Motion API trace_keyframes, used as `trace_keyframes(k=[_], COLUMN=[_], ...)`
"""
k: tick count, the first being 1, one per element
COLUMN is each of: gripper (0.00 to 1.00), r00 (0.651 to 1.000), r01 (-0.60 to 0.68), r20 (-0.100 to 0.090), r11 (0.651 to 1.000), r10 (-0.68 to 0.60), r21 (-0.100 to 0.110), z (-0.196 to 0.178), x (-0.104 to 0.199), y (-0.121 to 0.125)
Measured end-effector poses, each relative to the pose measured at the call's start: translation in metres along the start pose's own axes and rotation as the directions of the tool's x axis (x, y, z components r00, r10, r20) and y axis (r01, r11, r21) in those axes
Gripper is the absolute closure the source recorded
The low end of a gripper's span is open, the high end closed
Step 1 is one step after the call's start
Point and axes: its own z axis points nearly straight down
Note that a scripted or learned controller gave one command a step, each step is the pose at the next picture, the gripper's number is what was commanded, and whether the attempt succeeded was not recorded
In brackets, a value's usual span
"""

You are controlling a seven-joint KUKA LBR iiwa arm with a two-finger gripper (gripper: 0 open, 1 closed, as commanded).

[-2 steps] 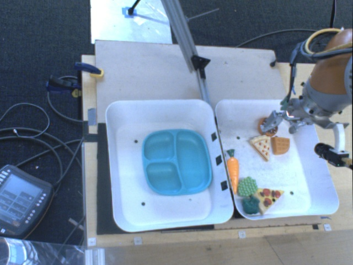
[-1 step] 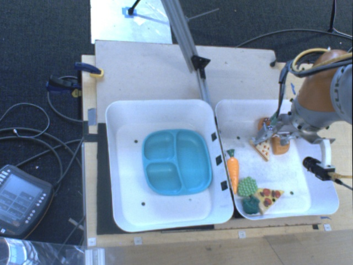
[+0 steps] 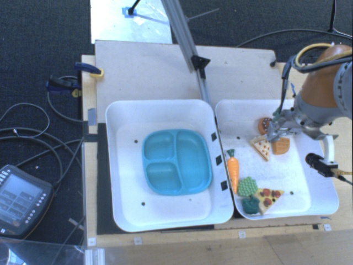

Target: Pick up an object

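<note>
The gripper (image 3: 274,132) is low in the right bin (image 3: 325,200), at the upper part of a small cluster of toy food; whether its fingers are spread or closed cannot be told from this slanted look down. Just beside it lie a reddish-brown round piece (image 3: 263,125), an orange block (image 3: 281,146) and a pale wedge that looks like a pizza slice (image 3: 261,147), all so close together that contact with the gripper may be there but is not clear. Nearer the front of the same bin, a toy carrot (image 3: 233,170) lies along the left wall, with a green broccoli-like piece (image 3: 247,185), a darker green piece (image 3: 251,204) and a second pizza slice (image 3: 270,196) bunched just beside it. The left bin (image 3: 124,203) holds a blue divided plate (image 3: 177,162) lying flat near its middle. Both bins sit side by side on the tabletop (image 3: 143,70), their inner walls touching.
</note>
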Motion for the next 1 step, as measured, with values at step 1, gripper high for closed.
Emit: trace_keyframes(k=[1], gripper=[1.00], r00=[1.000], r01=[0.005], r20=[0.001], r11=[1.000], r10=[-0.005], r21=[-0.002], z=[-0.0507], x=[0.0060], y=[-0.0054])
